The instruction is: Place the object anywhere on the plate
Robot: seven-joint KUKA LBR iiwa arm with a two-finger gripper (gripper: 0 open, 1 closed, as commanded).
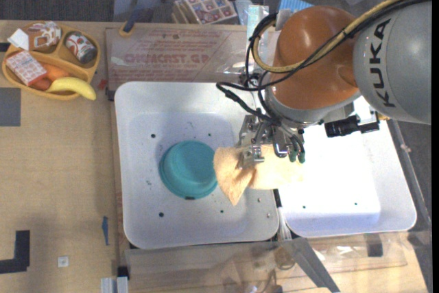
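While I hang over the seam between the two bins, my gripper is pinched on the cloth. It droops from my fingers, tan and crumpled. Its left edge is just beside the teal plate, which lies in the left bin.

The grey robot arm carries the black capital letters "KUKA" on its housing, running down the side near the right of the view. The flat reddish-brown cardboard sheet lying behind the two white bins bears faint stamped lettering across its middle, too washed out to read. The small printed boxes beyond it show coloured patterns, with no wording that can be made out.
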